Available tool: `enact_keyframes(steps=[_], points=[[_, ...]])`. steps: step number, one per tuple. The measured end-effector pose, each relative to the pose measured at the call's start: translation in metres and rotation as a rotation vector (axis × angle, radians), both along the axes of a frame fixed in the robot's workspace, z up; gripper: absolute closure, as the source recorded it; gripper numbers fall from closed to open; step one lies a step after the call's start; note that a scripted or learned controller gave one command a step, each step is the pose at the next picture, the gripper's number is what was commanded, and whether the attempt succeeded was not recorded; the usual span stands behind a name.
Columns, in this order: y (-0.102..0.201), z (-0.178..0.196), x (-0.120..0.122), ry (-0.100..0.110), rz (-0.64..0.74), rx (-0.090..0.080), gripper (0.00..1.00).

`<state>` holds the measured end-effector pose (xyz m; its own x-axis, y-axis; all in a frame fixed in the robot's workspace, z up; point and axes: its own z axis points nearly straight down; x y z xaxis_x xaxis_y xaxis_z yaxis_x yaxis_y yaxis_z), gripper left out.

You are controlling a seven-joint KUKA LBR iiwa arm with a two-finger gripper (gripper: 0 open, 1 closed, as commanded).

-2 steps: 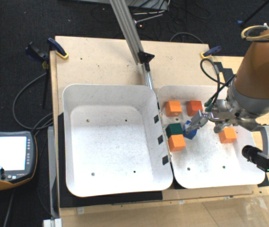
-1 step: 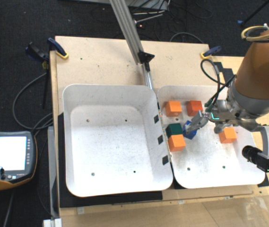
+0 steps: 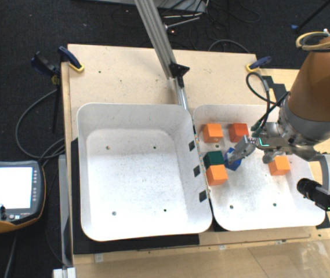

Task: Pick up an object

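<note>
Two white bins sit side by side on the counter (image 3: pixel 124 80). The arm (image 3: pixel 318 97) hides part of the right bin (image 3: pixel 257 213). Its gripper (image 3: pixel 241 150) is over a blue object (image 3: pixel 233 161), which is small, blurred and partly covered; I cannot tell its axis or whether the gripper pinches it. The same bin holds orange blocks (image 3: pixel 213 132) and a green block (image 3: pixel 214 157).

the left bin (image 3: pixel 133 172) lies bare and open to reach, while the right bin (image 3: pixel 257 204) is crowded along its upper left by 5 blocks (image 3: pixel 216 174), its lower floor free.
</note>
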<state>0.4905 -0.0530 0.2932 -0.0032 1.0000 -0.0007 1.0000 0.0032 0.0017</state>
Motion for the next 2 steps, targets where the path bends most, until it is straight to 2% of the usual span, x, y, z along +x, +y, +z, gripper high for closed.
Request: enact_keyframes(steps=[2], points=[[0.0,0.0,0.0,0.0,0.0,0.0,0.0]])
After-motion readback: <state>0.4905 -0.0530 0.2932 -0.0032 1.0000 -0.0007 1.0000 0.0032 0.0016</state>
